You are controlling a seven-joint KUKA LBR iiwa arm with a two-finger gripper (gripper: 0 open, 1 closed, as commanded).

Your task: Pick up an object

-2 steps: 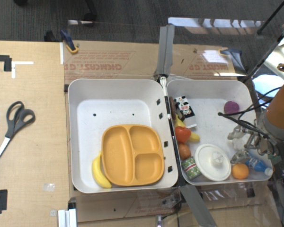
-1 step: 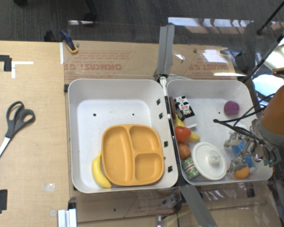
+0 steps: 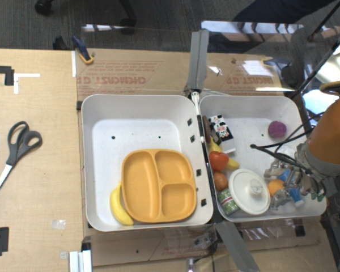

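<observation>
My gripper (image 3: 285, 185) is low in the near right corner of the right bin (image 3: 255, 103), under the orange wrist band. A small orange object (image 3: 275, 187) sits right against it on its left, and a blue item (image 3: 295, 196) lies just below it. I cannot make out whether either one is gripped. A white round lid (image 3: 249, 191) lies to the gripper's left. A purple ball (image 3: 277, 129) rests farther back in the same bin.
Along the right bin's left wall are a cow-patterned carton (image 3: 219, 128), a red tomato (image 3: 218, 161), a yellow piece (image 3: 233, 164), a brownish fruit (image 3: 220, 181) and a green can (image 3: 228, 203). The left bin (image 3: 102, 123) holds a yellow divided plate (image 3: 158, 185) and a banana (image 3: 118, 206). Scissors (image 3: 17, 146) lie on the bench.
</observation>
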